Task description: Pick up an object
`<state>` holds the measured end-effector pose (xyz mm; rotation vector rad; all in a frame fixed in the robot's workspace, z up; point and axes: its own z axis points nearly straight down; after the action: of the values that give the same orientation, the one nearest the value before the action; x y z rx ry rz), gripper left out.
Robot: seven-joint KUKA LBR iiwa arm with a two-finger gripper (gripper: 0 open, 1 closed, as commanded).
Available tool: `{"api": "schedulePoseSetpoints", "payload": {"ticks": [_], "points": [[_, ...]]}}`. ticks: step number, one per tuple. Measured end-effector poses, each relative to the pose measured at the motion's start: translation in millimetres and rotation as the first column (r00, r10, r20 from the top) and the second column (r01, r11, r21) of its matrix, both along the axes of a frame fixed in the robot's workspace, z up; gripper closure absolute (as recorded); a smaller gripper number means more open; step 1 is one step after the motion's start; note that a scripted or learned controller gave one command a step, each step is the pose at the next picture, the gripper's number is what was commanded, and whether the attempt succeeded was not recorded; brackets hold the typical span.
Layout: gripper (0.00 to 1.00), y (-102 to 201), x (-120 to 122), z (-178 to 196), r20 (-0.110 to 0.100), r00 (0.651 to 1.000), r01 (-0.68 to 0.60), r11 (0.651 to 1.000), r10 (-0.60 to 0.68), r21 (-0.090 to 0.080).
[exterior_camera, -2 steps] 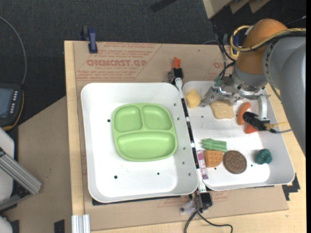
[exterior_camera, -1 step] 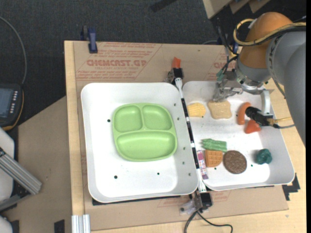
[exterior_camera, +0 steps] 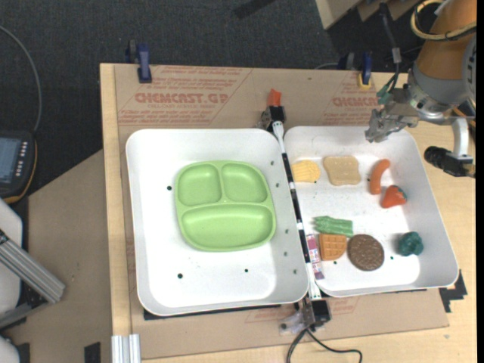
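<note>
The right bin (exterior_camera: 431,203) holds several toy foods: a yellow cracker (exterior_camera: 306,172), a tan bread slice (exterior_camera: 342,169), an orange sausage (exterior_camera: 377,176), a red-orange piece (exterior_camera: 393,197), a green strip (exterior_camera: 333,225), an orange waffle (exterior_camera: 332,246), a brown cookie (exterior_camera: 366,252) and a dark teal piece (exterior_camera: 411,243). My gripper (exterior_camera: 378,129) hangs over the bin's far edge, up and right of the bread slice, with nothing seen between its fingers.
The left bin (exterior_camera: 151,225) carries a green divided plate (exterior_camera: 224,205). Blue clamps (exterior_camera: 141,60) and an orange clamp (exterior_camera: 274,97) sit on the board's far side. A black divider strip (exterior_camera: 291,195) runs between the bins.
</note>
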<state>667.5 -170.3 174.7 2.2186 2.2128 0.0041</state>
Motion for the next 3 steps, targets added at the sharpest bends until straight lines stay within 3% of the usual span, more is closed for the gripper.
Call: {"api": "schedulePoseSetpoints", "payload": {"ticks": [1,2,3], "points": [[0.00,2.7,-0.8,-4.8,-0.006,1.000,-0.003,1.000,0.003,0.003],[0.00,-40.6,-39.4,-94.2,-0.012,1.000,0.003,1.000,-0.003,0.006],[1.00,-38.5,-34.9,-77.2,-0.001,1.000,-0.002,1.000,0.002,0.003]]}}
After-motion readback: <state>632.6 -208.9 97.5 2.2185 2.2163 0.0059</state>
